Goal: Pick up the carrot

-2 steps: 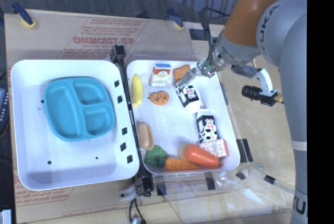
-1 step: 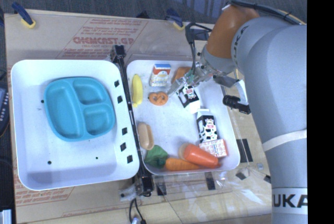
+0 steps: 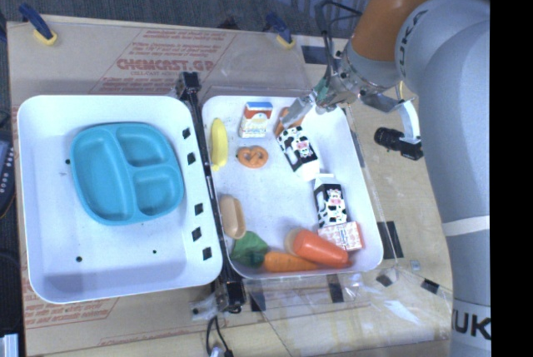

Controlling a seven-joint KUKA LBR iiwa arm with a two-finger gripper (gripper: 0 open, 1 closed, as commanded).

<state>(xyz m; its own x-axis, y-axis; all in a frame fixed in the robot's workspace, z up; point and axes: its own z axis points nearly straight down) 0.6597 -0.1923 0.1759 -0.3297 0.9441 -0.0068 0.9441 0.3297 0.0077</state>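
A slim orange carrot [image 3: 289,262] with a green leafy top [image 3: 249,248] lies along the near edge of the right bin [image 3: 275,197]. A thicker orange carrot-like piece [image 3: 321,248] rests just right of it and slightly behind. My gripper [image 3: 300,111] hangs over the far side of the same bin, just above a black-and-white milk carton [image 3: 297,149] and far from the carrot. The grey arm with its orange band [image 3: 391,10] reaches in from the upper right.
The right bin also holds a banana [image 3: 218,142], a pretzel [image 3: 252,156], a small boxed carton [image 3: 256,120], a second milk carton [image 3: 331,205], a pink wafer block [image 3: 343,235] and a hot dog bun [image 3: 232,216]. The left bin [image 3: 50,247] holds a blue divided tray [image 3: 127,171].
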